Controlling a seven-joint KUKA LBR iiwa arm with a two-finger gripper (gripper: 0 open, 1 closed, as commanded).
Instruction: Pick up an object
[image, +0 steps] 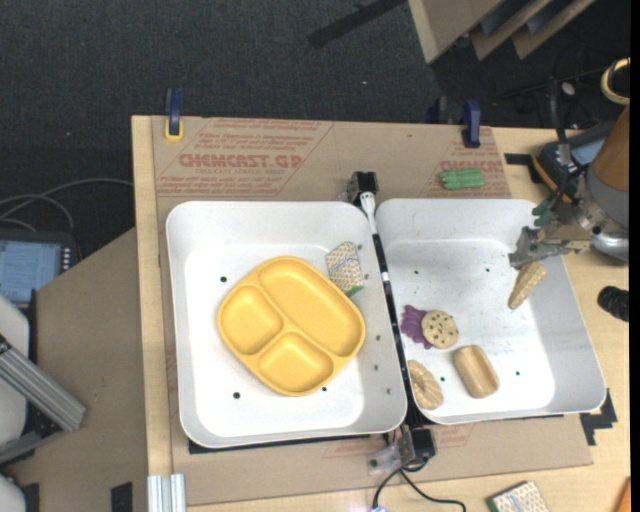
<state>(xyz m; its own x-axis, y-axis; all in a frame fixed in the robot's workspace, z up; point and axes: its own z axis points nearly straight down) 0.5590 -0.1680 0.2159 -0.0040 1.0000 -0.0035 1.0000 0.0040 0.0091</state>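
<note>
so here's where you're at: the grey two-finger gripper (541, 252) is over the right shallow white bin (570, 395), near its back right part, and there's a tan waffle-textured ice cream cone toy (525, 285) hanging right under it, pointy end slanting down to the left. the wide end of the cone sits up at the fingertips, and it looks to me like the fingers are clamped on it, not spread. i'd call that a grip, but the contact spot is small and a bit murky, so don't take it as gospel. i also can't tell if the cone is fully clear of the bin floor or just tipped up with its tip resting there.

if the grip's real, the grab is done and what's left is lifting it clear without dropping it. being pinched at one end, it could swing or slip out.

everything else in that bin is untouched, near the front left: a round tan chocolate chip cookie (439, 327) just beside a small purple piece (413, 321), a tan bread roll (476, 370), and a pale lumpy pastry thing (425, 385). the left white bin (190, 300) has a yellow three-compartment plastic plate (290, 325) and a small patterned block (345, 266) touching its back edge.
</note>
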